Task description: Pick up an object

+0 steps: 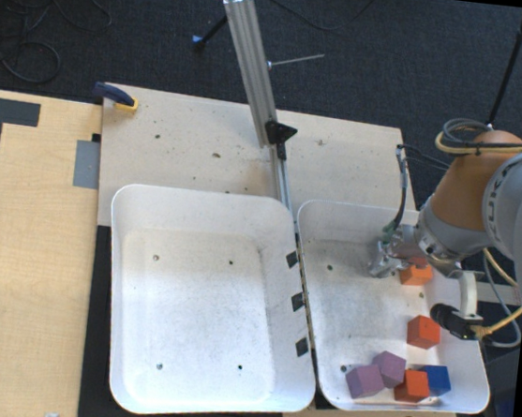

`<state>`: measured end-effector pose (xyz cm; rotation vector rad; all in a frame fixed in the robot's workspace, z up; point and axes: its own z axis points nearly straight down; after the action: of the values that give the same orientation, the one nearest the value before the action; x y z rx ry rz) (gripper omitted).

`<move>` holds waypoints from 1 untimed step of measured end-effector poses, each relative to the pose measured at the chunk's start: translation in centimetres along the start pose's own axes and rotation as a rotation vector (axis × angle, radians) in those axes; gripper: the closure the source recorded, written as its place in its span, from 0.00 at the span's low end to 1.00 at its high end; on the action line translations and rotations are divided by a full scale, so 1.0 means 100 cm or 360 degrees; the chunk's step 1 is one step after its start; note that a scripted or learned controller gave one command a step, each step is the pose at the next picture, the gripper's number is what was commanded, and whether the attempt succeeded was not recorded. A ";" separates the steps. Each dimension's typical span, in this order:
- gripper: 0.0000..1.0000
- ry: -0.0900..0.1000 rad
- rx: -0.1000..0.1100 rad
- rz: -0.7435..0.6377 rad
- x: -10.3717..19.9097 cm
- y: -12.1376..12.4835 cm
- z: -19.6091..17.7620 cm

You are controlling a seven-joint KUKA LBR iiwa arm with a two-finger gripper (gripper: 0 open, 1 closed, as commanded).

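You are looking down on two shallow white bins; the grey arm with the orange band reaches in from the right, and its two-finger gripper (pixel 384 265) sits low over the far part of the right-hand white bin (pixel 344 298). Whether its jaws are spread or pressed together cannot be told at this size and angle, and nothing is visibly pinched between them.

The nearest candidate is the small orange block (pixel 414 275), just beside the gripper toward the bin's right wall and partly covered by the wrist. A second orange-red cube (pixel 423 331) lies alone nearer the right rim. In the near right corner a cluster rests: two purple blocks (pixel 365 381) (pixel 391 367), an orange cube (pixel 414 384) and a blue cube (pixel 437 378), touching or almost so.

Judged by their look, these are light, stiff blocks with flat faces, probably foam or wood, not fragile. Take hold across two opposite flat faces, squarely, since a corner grip would likely twist the block out.

The lone orange-red cube offers the most open floor on all sides. The clustered blocks leave little room for a finger between them, and the corner walls crowd them. The left-hand white bin (pixel 144 236) and the middle of the right bin give free room to travel; mind the shared rim with its black clips (pixel 298 302).
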<state>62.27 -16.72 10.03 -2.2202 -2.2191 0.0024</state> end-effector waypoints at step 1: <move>1.00 -0.0001 -0.0008 -0.0001 0.001 0.005 -0.043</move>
<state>62.75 -16.67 14.37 -2.2223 -2.2227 -0.0019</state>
